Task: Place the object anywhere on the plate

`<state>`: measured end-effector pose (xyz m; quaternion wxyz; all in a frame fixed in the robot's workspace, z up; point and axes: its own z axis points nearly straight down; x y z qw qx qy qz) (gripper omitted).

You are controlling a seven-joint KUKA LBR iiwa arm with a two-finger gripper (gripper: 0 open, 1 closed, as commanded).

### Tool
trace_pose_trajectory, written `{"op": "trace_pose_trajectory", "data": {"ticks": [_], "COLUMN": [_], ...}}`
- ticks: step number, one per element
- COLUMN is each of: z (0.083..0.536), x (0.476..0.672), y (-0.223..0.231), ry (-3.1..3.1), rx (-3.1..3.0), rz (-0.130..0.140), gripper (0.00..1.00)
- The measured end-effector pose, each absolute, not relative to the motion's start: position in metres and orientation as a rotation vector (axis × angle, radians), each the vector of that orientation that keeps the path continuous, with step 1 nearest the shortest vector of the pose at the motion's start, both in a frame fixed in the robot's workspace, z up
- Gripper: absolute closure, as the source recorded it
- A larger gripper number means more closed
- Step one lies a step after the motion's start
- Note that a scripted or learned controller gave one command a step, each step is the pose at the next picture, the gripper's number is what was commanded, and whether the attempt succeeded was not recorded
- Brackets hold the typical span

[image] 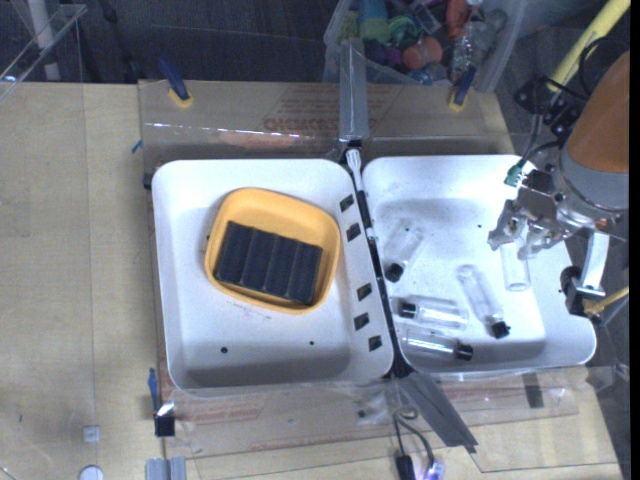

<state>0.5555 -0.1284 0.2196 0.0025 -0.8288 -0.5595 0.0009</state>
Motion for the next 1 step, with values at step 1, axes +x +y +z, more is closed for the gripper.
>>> {"op": "trace_pose_trajectory", "data": {"ticks": [1], "z": [0.2166], "x": [0.5738], "y": [-0.1723], "ry": [-2.011], "rx": [-2.415], "rz": [0.0], "gripper": [1.0]}}
